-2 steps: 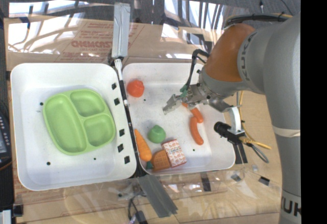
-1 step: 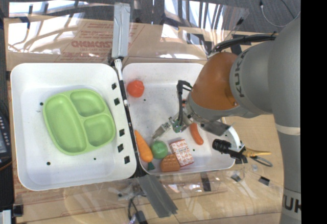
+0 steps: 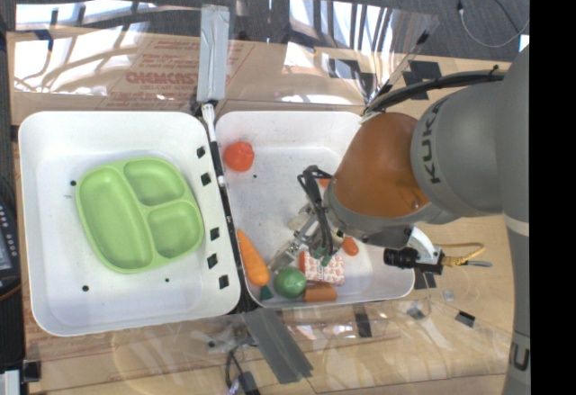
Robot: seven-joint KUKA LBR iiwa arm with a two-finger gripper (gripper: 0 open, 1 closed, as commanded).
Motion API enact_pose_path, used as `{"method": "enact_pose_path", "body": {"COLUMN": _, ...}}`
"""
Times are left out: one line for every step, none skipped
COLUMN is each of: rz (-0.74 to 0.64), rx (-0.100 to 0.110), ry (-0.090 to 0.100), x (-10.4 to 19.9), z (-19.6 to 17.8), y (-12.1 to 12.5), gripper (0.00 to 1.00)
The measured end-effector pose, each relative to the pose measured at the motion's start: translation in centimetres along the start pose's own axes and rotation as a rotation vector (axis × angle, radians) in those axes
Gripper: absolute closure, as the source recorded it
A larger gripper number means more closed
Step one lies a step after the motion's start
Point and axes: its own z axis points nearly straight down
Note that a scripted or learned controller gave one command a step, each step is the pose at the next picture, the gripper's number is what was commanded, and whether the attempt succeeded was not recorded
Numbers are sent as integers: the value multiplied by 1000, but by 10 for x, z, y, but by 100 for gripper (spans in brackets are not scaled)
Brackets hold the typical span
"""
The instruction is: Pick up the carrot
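Bench under slanted overhead view, two white bins side by side. Left bin (image 3: 45, 204) holds green divided tray (image 3: 139, 213). Right bin (image 3: 270, 128) cluttered: orange ball (image 3: 238, 156), green ball (image 3: 290, 282), red-white block (image 3: 326, 269). Gripper (image 3: 313, 240) low over block, well right of target; whether fingers are spread or pressed together cannot be told. Step judged: approach, no grasp yet. Carrot (image 3: 253, 260) lies against right bin's left wall, orange, tapered, tilted, free on top. Next move calls for shift left, fingers aligned across carrot's width, then descent.
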Motion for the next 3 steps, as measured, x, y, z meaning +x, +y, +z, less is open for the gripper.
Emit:
{"method": "enact_pose_path", "body": {"rz": 112, "rx": 1, "ry": 9, "x": 10, "z": -98, "y": 29, "gripper": 0}}
{"method": "enact_pose_path", "body": {"rz": -606, "rx": -1, "ry": 16, "x": 9, "z": -24, "y": -1, "gripper": 0}}
{"method": "enact_pose_path", "body": {"rz": -227, "rx": 2, "ry": -4, "x": 25, "z": -2, "y": 4, "gripper": 0}}
